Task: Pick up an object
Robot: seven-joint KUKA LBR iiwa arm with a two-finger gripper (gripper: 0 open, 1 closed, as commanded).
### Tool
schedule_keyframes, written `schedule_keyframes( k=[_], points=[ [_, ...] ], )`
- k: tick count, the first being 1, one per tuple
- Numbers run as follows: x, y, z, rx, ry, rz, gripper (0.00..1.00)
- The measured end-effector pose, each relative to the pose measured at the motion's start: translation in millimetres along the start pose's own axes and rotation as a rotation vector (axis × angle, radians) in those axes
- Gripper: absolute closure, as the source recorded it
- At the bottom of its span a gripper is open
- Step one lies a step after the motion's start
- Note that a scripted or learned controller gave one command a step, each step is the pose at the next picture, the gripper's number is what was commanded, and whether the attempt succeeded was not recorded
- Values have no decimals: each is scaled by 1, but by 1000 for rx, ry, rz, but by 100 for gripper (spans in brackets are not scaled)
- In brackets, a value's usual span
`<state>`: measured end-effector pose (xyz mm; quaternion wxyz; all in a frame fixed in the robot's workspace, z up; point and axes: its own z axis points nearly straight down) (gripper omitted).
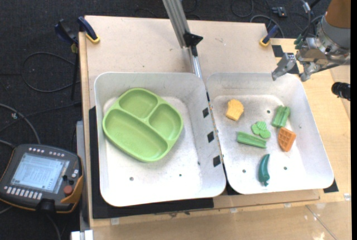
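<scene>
The tool [294,68] is seen at about two o'clock in the view, hanging over the upper right corner of the right bin [318,138], with its two fingers spread apart and nothing between them. The pickable objects are all found below it in that bin. A yellow piece [235,110] lies toward nine o'clock of the bin's floor. A green stick [280,116] rests at about two o'clock of the bin, with an orange waffle-textured piece [286,139] just below it. A small green leafy piece [260,130] touches a longer green stick [250,140] near the centre. A dark green pepper-like piece [264,169] lies toward six o'clock. In the left bin [111,177], a green divided plate [143,124] is set. Both bins are carried by the tabletop [139,43].
</scene>
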<state>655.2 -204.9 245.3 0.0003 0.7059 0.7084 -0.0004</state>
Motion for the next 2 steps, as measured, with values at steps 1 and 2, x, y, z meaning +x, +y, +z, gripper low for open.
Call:
schedule_keyframes(
  k=[1,2],
  points=[
    [-7,21,65,5,1,0,0],
    [-7,-29,135,-11,-2,-1,0]
  ],
)
